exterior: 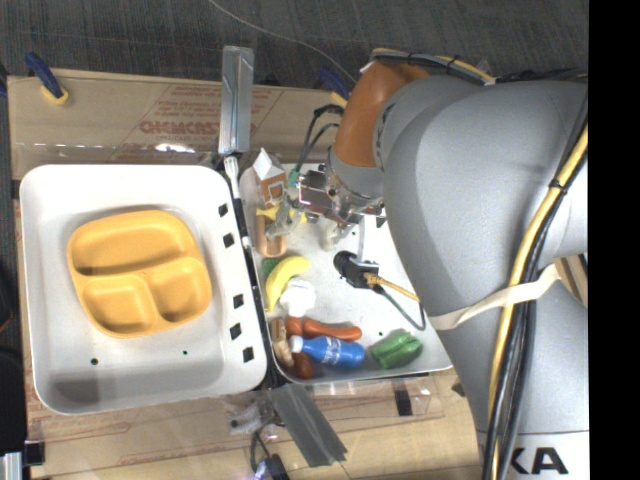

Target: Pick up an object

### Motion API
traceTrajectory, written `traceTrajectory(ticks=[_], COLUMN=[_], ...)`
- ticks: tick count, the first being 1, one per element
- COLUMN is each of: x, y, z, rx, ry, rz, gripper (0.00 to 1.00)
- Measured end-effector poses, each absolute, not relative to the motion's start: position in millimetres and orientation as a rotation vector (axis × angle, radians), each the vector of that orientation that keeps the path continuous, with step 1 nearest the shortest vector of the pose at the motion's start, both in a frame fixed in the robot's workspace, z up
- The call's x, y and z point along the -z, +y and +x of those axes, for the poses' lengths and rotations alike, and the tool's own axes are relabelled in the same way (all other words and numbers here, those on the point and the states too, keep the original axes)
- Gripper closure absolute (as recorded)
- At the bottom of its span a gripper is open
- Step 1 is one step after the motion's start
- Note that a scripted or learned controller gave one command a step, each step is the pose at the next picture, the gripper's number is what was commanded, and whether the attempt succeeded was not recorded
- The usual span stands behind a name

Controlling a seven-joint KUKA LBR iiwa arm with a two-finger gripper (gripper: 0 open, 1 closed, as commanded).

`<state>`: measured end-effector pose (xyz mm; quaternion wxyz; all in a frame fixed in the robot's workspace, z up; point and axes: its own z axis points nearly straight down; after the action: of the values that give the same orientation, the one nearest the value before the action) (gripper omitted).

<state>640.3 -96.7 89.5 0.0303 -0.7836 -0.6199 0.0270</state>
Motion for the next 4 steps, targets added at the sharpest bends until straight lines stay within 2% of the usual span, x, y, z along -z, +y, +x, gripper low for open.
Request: traceTrajectory(ticks=[1, 2, 3, 4], x=[-100.3, -97.7, -94.3, -107.2], y=[-87.6, -88.3, -91.7, -89.3], z=[642.7, 640.2, 522.3, 525.8], rx=[-0.072, -0.084, 0.004, 0.015], ry=[-1.924, -1.92, -2.179, -2.188], rz=[-2.397, -2.392, -2.262, -2.258], gripper=[1.0, 0.0, 0.0, 1.0])
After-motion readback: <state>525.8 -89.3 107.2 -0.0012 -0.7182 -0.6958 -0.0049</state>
